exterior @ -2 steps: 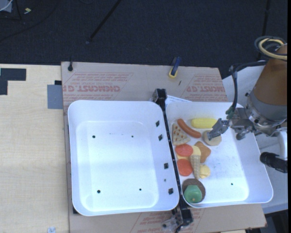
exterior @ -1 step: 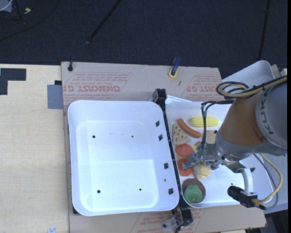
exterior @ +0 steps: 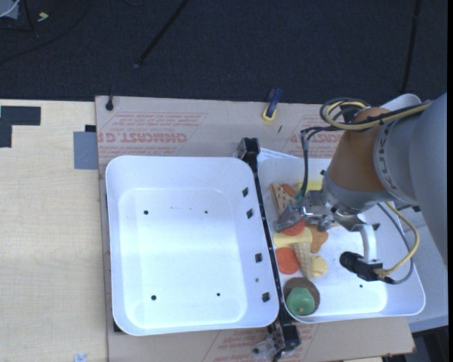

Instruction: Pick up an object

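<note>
My gripper (exterior: 300, 219) is low in the right bin (exterior: 377, 296), over a cluster of toy food along the bin's left side. Beneath and around it lie a tan wedge with red spots (exterior: 280, 195), a yellow piece (exterior: 296, 240), an orange-red round piece (exterior: 288, 259) and a cream cone-shaped piece (exterior: 305, 263). A green ball in a brown cup (exterior: 301, 297) sits at the bin's near left corner. The wrist hides the fingertips and whatever lies directly under them.
The left bin (exterior: 128, 202) stands beside the right one, parted by a black divider (exterior: 260, 217). Black and yellow cables (exterior: 389, 266) loop off the wrist over the right bin's floor. A blue-and-yellow clamp (exterior: 271, 105) sits on the cardboard behind the bins.
</note>
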`<action>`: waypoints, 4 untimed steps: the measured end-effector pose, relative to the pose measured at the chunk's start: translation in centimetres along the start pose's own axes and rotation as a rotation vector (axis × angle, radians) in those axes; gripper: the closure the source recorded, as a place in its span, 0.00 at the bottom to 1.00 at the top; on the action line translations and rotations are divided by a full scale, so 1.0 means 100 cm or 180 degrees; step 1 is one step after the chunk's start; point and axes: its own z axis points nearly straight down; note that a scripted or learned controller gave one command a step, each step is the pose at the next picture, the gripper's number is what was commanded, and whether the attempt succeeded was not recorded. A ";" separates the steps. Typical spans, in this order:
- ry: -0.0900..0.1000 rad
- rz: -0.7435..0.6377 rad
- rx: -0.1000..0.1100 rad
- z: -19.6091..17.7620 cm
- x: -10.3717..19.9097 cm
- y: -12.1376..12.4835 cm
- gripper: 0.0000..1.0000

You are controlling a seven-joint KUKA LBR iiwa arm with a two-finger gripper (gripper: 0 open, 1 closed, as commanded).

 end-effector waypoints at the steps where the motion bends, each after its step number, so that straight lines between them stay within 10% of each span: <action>1: 0.0000 0.0022 0.0001 -0.013 -0.002 -0.002 1.00; 2: -0.0007 0.0008 -0.0033 -0.005 0.004 -0.049 1.00; 3: -0.0013 0.0016 -0.0027 -0.005 0.001 -0.048 0.00; 4: -0.0004 -0.0005 -0.0001 -0.001 -0.032 0.016 0.00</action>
